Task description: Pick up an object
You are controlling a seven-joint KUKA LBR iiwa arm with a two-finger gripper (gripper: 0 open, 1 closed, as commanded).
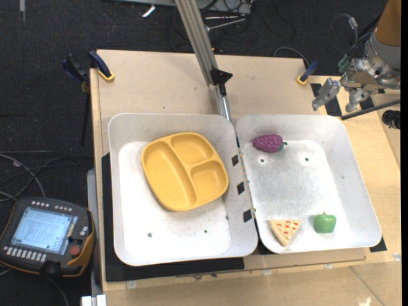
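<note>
Arm: The grey arm with the orange band comes in at the top right corner, up above the bench.

Gripper: The gripper [344, 96] hangs over the bare wood just past the top right corner of the right bin. It is not over any toy. Its two fingers [325, 94] look spread apart, with nothing between them.

Right bin: The right bin [357, 190] is a flat white tray. Three small toys lie in it.

Purple toy: A purple grape toy [268, 143] lies near the top left of the right bin, close to the middle where the two bins meet. It is the toy nearest to the gripper, but it is well apart from it.

Green toy: A small green pepper toy [324, 223] sits near the bottom right of the right bin.

Pizza toy: A pizza slice toy [284, 230] lies just beside the green toy, on its left. They do not touch.

Left bin: The left bin [127, 234] is white too. It holds a big yellow plate [185, 170] with three parts in it. The plate lies flat in the upper half of the bin, turned a bit.

Bench: The bench [159, 81] is light wood. Blue and yellow clamps [101, 67] grip its back corners.

Pole: A silver pole [197, 30] leans down from the top to the spot between the two bins.

Floor: A grey control pad with a screen [43, 234] lies on the dark floor at the bottom left.
</note>
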